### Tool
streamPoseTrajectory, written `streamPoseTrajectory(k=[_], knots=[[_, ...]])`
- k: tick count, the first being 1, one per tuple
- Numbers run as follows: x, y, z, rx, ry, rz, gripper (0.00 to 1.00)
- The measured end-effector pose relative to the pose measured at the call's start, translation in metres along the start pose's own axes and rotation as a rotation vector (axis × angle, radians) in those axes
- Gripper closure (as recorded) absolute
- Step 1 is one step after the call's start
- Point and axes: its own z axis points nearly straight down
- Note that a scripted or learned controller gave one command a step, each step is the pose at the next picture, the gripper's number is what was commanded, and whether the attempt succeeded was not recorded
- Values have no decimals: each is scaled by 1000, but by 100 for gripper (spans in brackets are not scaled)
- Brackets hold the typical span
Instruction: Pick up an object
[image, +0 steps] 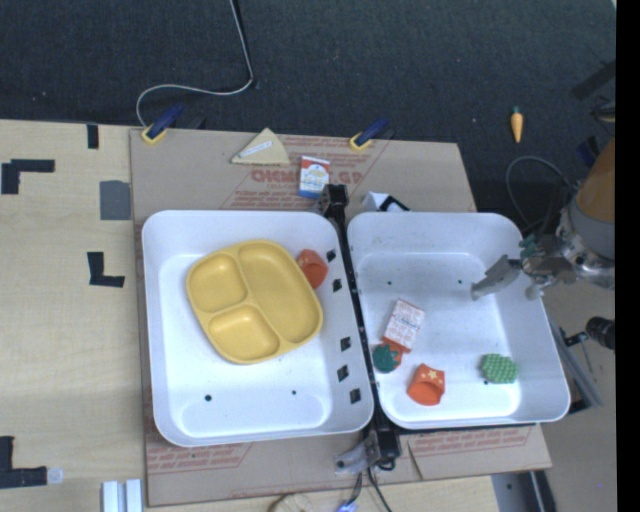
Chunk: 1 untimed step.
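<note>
Four small things are scattered loose on the floor of the right bin (455, 235), apparently dropped there as candidates for picking: a white packet (403, 323) with red print lying flat near the middle, a small teal and orange piece (386, 355) just beside its lower corner, an orange cup (427, 384) tipped on its side, and a green knobbly block (499, 369) toward the near right corner. None of them is stacked or leaning on another, which should leave each open to a grasp from above.

The gripper (492, 277) is held low over the right side of this bin, reached in across the right wall. One grey finger is seen pointing in toward the bin's middle, and nothing is seen held. Whether the fingers are spread or pressed together cannot be told from this view.

From the fingers, the green block is the nearest thing, toward the camera. The white packet lies further in toward the divider, and the orange cup lies between those two directions, well apart from the fingertips.

Beyond the divider, a yellow sectioned plate (254, 299) and a small orange cup (314, 268) touching its rim are kept in the left bin (180, 400). A small carton (314, 177) stands on the table behind the bins.
</note>
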Motion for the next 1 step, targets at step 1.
streamPoseTrajectory(k=[1], knots=[[68, 25, 39, 1, 1, -1, 0]])
